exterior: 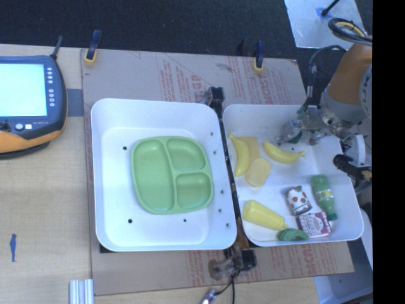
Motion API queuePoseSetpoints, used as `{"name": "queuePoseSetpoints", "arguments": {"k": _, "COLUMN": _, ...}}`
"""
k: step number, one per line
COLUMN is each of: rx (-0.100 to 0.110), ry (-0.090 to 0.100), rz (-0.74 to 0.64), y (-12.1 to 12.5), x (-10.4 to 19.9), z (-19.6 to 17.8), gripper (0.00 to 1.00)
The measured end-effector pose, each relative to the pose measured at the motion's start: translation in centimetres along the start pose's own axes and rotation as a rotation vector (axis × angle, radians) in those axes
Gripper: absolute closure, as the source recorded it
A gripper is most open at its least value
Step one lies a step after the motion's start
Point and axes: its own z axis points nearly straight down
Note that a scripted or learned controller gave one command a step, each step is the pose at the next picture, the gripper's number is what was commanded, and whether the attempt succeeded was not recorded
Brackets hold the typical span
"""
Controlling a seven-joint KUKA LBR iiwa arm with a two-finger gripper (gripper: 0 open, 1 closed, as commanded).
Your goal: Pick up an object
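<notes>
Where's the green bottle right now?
In the right bin, near its right wall: the green bottle lies beside the small red-and-white carton.

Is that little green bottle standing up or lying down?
Lying down: the bottle shows its full length flat on the right bin's floor.

Robotics laboratory or test cell, not a home or kitchen. The bench (44, 189) is plain light wood, overlaid with a taped-down sheet of printed cardboard (177, 75); blue clamps at 12 o'clock (258, 50) and 11 o'clock (93, 43) pin that sheet; two shallow white bins (101, 170) sit side by side at centre, joined by a bracket with loose wiring at 6 o'clock (228, 268); a handheld control tablet (28, 103) with screen and buttons rests at 9 o'clock; an industrial robot arm (348, 81), grey and orange with exposed cabling, stands at 2 o'clock; the food items at 4 o'clock are plastic toys (262, 215), and the green divided plate (172, 173) is likewise plastic.
</notes>
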Motion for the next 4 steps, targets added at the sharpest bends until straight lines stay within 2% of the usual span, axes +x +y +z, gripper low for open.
{"name": "queuePoseSetpoints", "arguments": {"k": 1, "rx": -0.004, "ry": -0.002, "rz": -0.001, "y": 1.2, "x": 3.1, "z": -0.2, "gripper": 0.00}}
{"name": "queuePoseSetpoints", "arguments": {"k": 2, "rx": -0.006, "ry": -0.001, "rz": 0.002, "y": 1.2, "x": 0.3, "z": -0.2, "gripper": 0.00}}
{"name": "queuePoseSetpoints", "arguments": {"k": 3, "rx": -0.001, "ry": 0.000, "rz": -0.001, "y": 1.1, "x": 4.8, "z": -0.7, "gripper": 0.00}}
{"name": "queuePoseSetpoints", "arguments": {"k": 4, "rx": -0.004, "ry": 0.000, "rz": 0.002, "y": 1.1, "x": 1.7, "z": -0.1, "gripper": 0.00}}
